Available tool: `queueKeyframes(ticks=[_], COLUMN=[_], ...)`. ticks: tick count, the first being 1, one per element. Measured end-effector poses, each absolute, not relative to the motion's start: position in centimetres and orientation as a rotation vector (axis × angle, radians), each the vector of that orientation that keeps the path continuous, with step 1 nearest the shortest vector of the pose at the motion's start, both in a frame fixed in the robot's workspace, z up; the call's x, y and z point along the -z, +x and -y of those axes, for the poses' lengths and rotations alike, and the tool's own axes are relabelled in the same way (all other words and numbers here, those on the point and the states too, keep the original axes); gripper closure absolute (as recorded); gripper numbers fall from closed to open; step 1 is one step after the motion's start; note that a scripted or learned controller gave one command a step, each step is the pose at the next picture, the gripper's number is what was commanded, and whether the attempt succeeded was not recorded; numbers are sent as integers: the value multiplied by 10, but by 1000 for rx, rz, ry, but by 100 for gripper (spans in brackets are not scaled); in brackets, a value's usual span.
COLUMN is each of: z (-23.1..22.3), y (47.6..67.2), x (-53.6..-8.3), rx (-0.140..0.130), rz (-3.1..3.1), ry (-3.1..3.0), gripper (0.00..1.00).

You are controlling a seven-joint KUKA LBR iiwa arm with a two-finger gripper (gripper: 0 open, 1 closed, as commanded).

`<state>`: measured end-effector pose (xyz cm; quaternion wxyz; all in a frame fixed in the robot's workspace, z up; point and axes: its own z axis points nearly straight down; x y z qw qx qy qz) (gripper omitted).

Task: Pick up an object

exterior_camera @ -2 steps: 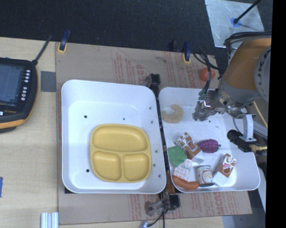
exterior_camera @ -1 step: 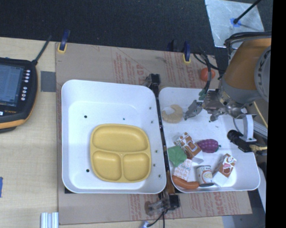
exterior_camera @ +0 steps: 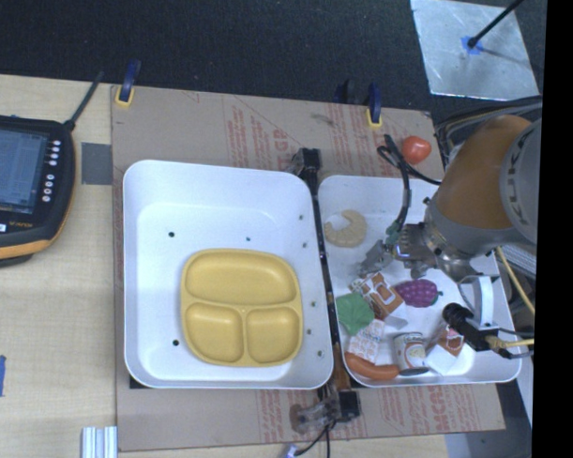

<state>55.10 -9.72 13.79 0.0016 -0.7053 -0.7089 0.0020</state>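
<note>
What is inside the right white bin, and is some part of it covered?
The right bin holds a beige ring, purple grapes, a green piece and a sausage. The arm covers its far right corner.

Bulky grey arm, broad orange band, black cable, metal gripper parts

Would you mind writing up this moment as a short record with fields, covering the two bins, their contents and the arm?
left bin: holds a yellow divided plate
right bin: cluttered with small items
items in right bin: tan ring, purple grapes, green piece, hot dog
arm: reaches in over the right bin
gripper: low over the clutter, beside the tan ring
outside bins: red ball, tablet
</note>
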Motion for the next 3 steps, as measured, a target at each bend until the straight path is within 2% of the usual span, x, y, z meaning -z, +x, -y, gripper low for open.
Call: queueKeyframes(ticks=[1, 2, 3], z=[97, 98, 23], y=[530, 532, 556], x=[-91, -103, -192], rx=[-5, -6, -2], rz=[2226, 2231, 2225], ry=[-2213, -2211, -2214], gripper=[0, 100, 100])
